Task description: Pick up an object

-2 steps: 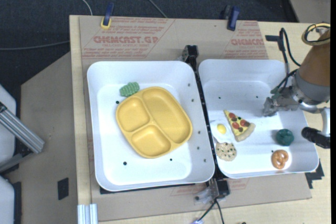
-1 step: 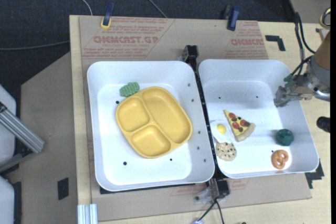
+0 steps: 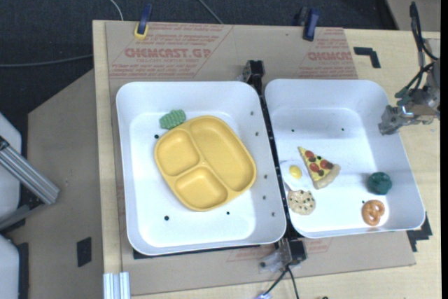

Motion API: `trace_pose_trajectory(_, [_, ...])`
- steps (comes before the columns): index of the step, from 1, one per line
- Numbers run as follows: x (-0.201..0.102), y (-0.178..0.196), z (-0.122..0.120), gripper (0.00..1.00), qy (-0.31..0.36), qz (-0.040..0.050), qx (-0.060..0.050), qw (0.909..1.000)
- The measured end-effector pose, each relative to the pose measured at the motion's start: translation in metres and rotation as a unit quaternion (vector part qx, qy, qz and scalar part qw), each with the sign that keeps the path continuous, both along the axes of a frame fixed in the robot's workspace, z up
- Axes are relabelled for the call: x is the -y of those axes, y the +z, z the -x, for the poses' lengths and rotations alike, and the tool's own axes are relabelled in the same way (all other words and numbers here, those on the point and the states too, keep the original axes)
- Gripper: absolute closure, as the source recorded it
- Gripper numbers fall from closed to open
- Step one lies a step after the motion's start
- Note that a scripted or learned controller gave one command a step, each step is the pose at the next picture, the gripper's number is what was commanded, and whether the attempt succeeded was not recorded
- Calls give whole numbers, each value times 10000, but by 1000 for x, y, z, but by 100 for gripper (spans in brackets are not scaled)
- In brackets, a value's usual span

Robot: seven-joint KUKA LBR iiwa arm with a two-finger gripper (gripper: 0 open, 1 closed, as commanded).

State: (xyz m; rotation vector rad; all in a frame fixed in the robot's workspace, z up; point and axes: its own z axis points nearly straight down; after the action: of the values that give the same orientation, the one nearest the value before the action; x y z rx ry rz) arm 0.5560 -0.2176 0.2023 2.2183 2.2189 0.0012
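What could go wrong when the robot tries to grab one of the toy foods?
1. The gripper sits at the right bin's right wall, so coming down there it might bump the rim.
2. The fried egg, pizza slice and cookie lie close together against the left wall; a grab could nudge the wrong one.
3. The pretzel and cookie look flat, so they may slip free.

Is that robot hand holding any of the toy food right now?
Nothing. The hand sits at the right bin's far right rim, apart from the food pieces.
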Motion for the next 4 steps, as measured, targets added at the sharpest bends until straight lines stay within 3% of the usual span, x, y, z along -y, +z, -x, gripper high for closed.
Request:
trace_pose_trajectory(1, [-1,45,-7,100,5,5,13,10000])
trace_pose_trajectory(3, [-101,28,-10,100,20,-21,-28,10000])
trace_pose_trajectory(4, [-155,36,2,100,25,-25,-30,10000])
